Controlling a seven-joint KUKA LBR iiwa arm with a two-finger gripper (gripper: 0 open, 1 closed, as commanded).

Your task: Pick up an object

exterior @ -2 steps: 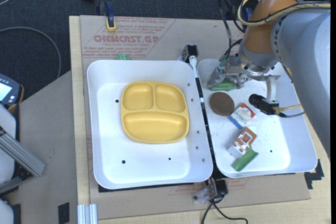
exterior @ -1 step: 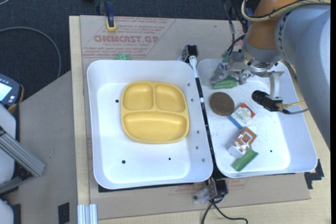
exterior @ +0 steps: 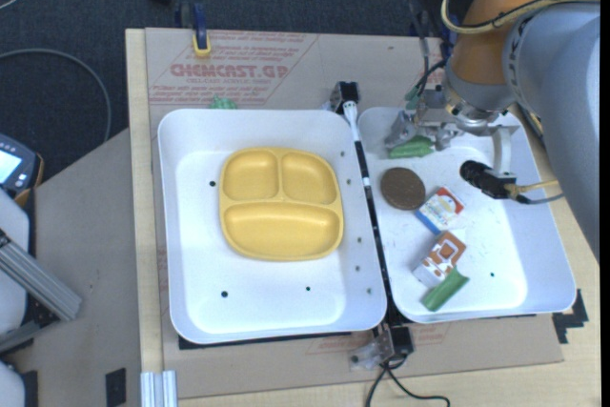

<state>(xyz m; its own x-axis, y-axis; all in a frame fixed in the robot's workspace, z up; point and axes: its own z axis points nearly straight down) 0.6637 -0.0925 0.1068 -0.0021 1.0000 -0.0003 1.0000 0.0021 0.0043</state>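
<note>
My gripper (exterior: 416, 131) is down in the far left corner of the right bin (exterior: 519, 276). A small green object (exterior: 412, 149) lies right under its tip, touching or nearly touching it; a grasp cannot be made out. Nearer in the same bin lie a brown round disc (exterior: 403, 188), a small red, white and blue packet (exterior: 439, 208), an orange and white box (exterior: 443, 254) and a green stick-shaped piece (exterior: 444, 292).
The left bin (exterior: 181, 234) holds a yellow divided plate (exterior: 281, 203) at its middle. A black-edged divider (exterior: 364, 186) runs between the bins. The grey arm with its orange band (exterior: 496, 14) comes in over the right bin's far right side.
</note>
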